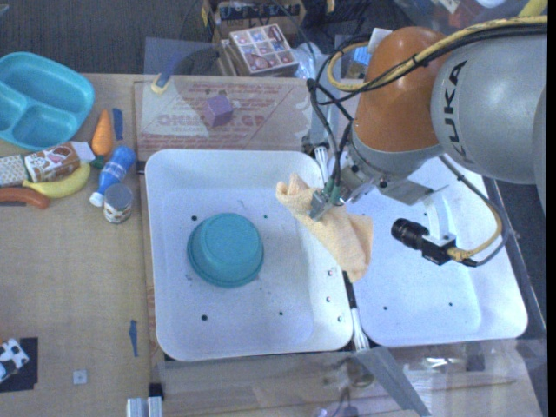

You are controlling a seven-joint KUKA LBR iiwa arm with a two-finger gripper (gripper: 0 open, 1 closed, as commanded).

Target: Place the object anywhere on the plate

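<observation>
A teal round plate (226, 248) lies upside-down-looking in the left white bin (174, 320), left of centre. A yellow cloth (340, 233) hangs over the divider between the two bins, one corner bunched up at its upper left. My gripper (322, 204) reaches down from the orange-banded wrist onto the cloth's upper part, and its fingers are shut on a fold of the fabric. The gripper stands about a plate's width to the right of the plate, near the left bin's right edge.
The right white bin (452, 311) lies under the arm; a black cylinder with a yellow cable (421, 238) hangs over it. On the bench to the left are a blue tray (39, 102), carrot (103, 132), banana (61, 183), bottle (113, 172) and can (118, 203). A purple cube (219, 109) sits behind the bins.
</observation>
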